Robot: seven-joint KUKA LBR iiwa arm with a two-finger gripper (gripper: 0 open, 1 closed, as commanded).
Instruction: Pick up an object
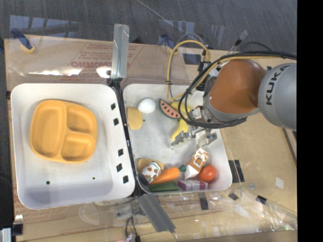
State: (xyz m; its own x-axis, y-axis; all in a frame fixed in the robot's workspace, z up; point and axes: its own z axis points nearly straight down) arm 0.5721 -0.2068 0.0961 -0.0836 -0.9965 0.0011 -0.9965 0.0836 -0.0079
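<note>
Two white bins sit side by side on your bench. The left bin holds a yellow divided plate. The right bin holds the toy food you can pick from. An egg and a pale yellow disc lie near its top left corner, with a watermelon slice just beside the egg. A cluster is packed along the bottom wall: a carrot, a tomato, a small carton and other pieces crowded together.

Your arm reaches in from the right, and the gripper hangs over the middle of the right bin. Its metal fingers look slightly apart, with nothing seen between them. A banana lies partly under the wrist, just beside the fingers, and seems the nearest target.

To do this step well, centre the fingers across the banana's narrow width before you descend, and spread them wide enough to straddle it. Keep clear of the carton just below, which may get nudged. Close only once both fingers reach the bin floor.
</note>
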